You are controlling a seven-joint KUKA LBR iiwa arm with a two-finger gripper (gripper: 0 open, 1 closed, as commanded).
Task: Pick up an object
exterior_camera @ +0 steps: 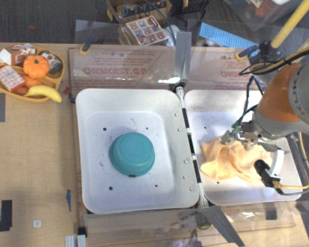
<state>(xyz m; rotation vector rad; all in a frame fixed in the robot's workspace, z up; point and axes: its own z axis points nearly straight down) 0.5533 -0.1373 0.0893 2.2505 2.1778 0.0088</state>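
**Camera view: a soft yellow cloth waits under the gripper**

Camera view looks down on two white bins. The yellow cloth (232, 161) lies crumpled in the right bin (211, 112), close to the wall that splits the two bins. The gripper (242, 138) is down low at the cloth's top edge, on the side away from that wall. I cannot tell from here how its tips stand, or if any cloth is caught.

The cloth looks light and floppy. It will not break and it will not roll. It will bend and sag when lifted, and a thin pinch could slip off. I think the best spot to grab is a puffy fold near the middle of the cloth, where the fabric bunches up high.

A teal bowl (133, 154) sits upside down in the left bin (92, 107), well apart from the cloth, on the other side of the wall.
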